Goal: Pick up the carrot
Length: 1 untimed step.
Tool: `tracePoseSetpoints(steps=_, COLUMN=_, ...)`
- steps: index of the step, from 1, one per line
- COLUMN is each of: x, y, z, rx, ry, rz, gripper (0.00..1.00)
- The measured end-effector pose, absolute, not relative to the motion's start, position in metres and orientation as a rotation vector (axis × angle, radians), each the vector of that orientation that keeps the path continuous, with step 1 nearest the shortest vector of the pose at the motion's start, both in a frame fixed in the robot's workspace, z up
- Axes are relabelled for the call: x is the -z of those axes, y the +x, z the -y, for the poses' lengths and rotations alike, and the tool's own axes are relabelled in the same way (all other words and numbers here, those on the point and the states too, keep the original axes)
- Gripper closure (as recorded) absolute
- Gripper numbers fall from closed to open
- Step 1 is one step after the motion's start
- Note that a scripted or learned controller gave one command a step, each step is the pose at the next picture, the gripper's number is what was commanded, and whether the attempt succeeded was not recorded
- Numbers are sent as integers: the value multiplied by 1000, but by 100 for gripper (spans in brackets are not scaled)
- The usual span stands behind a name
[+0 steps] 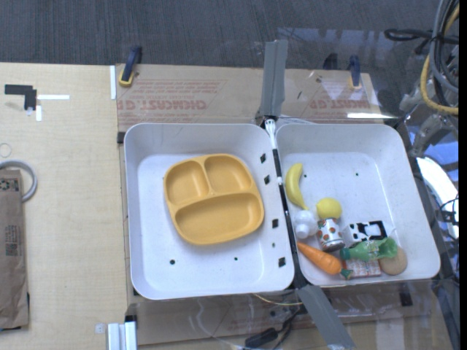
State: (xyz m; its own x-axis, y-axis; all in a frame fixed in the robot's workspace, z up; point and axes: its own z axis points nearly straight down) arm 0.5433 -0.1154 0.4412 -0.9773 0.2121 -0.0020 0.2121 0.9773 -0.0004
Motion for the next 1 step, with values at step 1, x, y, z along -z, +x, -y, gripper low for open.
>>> tracePoseSetpoints(steps=1, x=-442, y=514, z=67, rx=0, ry=-211, rz=-3133, gripper=0)
